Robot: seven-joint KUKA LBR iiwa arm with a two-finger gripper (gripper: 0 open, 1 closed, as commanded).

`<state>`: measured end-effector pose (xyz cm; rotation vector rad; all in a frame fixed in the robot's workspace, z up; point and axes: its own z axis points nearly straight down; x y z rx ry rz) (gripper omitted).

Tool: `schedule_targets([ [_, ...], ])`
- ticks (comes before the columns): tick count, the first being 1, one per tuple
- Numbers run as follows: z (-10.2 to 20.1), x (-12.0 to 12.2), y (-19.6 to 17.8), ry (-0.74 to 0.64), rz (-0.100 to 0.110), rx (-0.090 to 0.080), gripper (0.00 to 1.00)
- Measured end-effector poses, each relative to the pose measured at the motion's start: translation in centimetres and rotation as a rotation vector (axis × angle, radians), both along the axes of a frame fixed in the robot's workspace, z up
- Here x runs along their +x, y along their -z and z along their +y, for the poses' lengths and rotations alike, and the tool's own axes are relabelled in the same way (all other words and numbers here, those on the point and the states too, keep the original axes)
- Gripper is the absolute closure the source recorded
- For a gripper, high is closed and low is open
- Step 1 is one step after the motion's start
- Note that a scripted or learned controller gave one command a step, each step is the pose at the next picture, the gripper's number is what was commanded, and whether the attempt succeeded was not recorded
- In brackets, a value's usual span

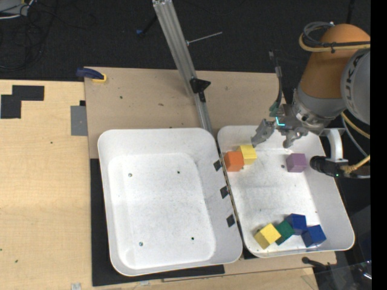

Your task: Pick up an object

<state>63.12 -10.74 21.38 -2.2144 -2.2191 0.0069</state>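
Right bin (338,216), white, shallow, on the surface (48,180): seven small blocks, none lifted.
- Orange block (234,161), far left corner of bin, against the left wall.
- Yellow block (248,154), touching the orange block on its right, slightly farther back.
- Purple block (296,162), far right part of bin, apart from the others, flat on the floor.
- Near right corner, cluster: second yellow block (266,235) at left; green block (283,231) touching it; blue block (297,222) behind the green; second blue block (313,235) at right.

Left bin (121,150), white, shallow, beside the right bin.

Arm (332,71), grey with orange band, entering from right, over the far end of the right bin.

Gripper (277,138): fingers spread open, pointed down, holding nothing. Left finger just right of the yellow block beside the orange one; right finger just far-left of the purple block. Bare bin floor between the two fingers. Contact with floor: cannot tell.

Aluminium rail (178,47), slanting from far centre down to the gap between the bins.

Blue-and-yellow clamp (91,74), far left corner of the raised board.
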Motion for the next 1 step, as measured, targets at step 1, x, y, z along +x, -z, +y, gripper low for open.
schedule_targets([
  [1, -0.03, 0.09, -0.26, 0.0, -0.005, -0.001, 0.0],
])
